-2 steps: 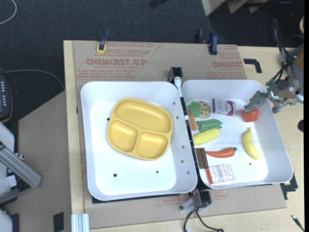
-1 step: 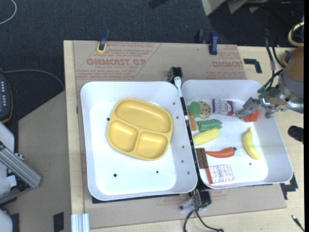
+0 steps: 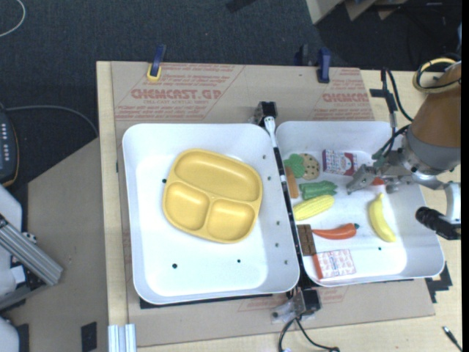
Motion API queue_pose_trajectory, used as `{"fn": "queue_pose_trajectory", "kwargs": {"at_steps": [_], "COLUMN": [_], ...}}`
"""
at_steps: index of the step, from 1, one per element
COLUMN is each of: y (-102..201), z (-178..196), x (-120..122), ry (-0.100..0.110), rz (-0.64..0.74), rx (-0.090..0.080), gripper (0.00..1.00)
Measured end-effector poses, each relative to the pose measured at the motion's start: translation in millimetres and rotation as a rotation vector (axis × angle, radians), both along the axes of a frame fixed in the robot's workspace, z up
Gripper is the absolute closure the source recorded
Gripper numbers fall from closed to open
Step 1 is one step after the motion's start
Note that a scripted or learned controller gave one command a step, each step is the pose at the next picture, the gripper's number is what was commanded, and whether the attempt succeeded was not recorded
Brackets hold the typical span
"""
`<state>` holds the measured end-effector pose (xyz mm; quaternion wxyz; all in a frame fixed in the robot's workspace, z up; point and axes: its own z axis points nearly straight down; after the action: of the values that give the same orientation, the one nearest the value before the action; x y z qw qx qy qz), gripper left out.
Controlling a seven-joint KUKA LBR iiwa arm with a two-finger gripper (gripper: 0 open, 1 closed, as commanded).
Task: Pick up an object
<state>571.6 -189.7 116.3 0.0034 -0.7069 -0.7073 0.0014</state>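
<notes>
Right now the arm (image 3: 438, 127), grey with an orange band, reaches in over the right bin (image 3: 421, 259), and its gripper (image 3: 372, 177) hangs low above that bin's upper middle; whether it is open or closed I cannot tell, since the metal parts blur together, and nothing can be seen clamped in it. Just below the gripper lies a banana (image 3: 381, 218), close to it but apart. Just beside the gripper on its left is a small red and white packet (image 3: 338, 161), and further left a cookie (image 3: 309, 166) with a green piece (image 3: 296, 163) against it. Below and left of the gripper sit a green pepper (image 3: 318, 190) and, under that, an ear of corn (image 3: 312, 207). Lower still lies a red chili (image 3: 334, 232), with a brown bar (image 3: 305, 239) at its left end and a red printed packet (image 3: 335, 263) beneath it, near the bin's bottom edge. An orange carrot (image 3: 292, 185) lies along the bin's left wall. Well apart to the gripper's left, the left bin (image 3: 143, 218) holds a yellow tray (image 3: 212, 194) with 3 compartments. Both bins rest on a brown board (image 3: 220, 90) with 2 clamps along its far edge.
</notes>
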Motion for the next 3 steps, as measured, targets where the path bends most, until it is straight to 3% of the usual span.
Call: {"fn": "queue_pose_trajectory", "kwargs": {"at_steps": [1, 2, 3], "y": [0.9, 0.1, 0.3], "z": [-31.7, -18.8, 24.3], "x": [1.1, 2.4, 1.5], "ry": [-0.008, -0.013, -0.012], "rz": [0.000, 0.000, 0.000], "rx": [-0.002, -0.005, -0.005], "gripper": [0.00, 1.00, 1.00]}}
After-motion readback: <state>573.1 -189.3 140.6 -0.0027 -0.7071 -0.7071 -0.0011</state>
